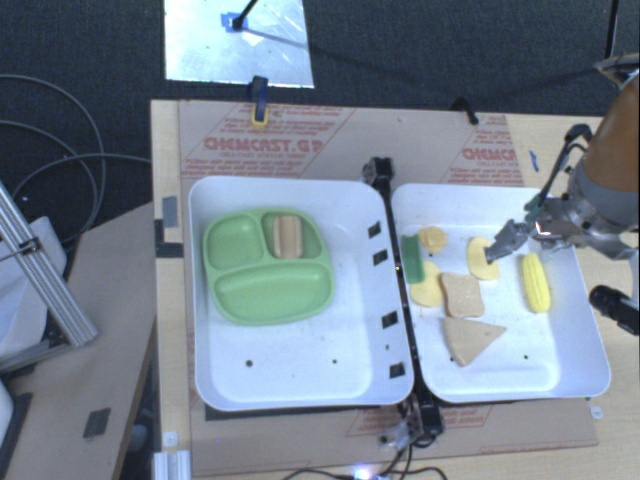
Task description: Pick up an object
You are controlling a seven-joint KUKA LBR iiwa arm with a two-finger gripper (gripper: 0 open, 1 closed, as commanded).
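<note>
I see a green tray [266, 278] in the left bin [215, 373]; in the right bin [575, 368] lie toast [463, 295], a yellow slice [482, 258] and corn [536, 282]; my pincer [500, 243] sits over the slice; I cannot tell its opening.

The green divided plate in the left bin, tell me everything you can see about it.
The green divided plate is light green, looks like smooth plastic, with rounded corners. It has three compartments: a large one along the near side and two smaller ones behind it. It lies flat, slightly rotated, in the back-left part of the left bin. A tan, ridged food piece rests in the back-right compartment. The claw is over the other bin, well away from the plate.
</note>
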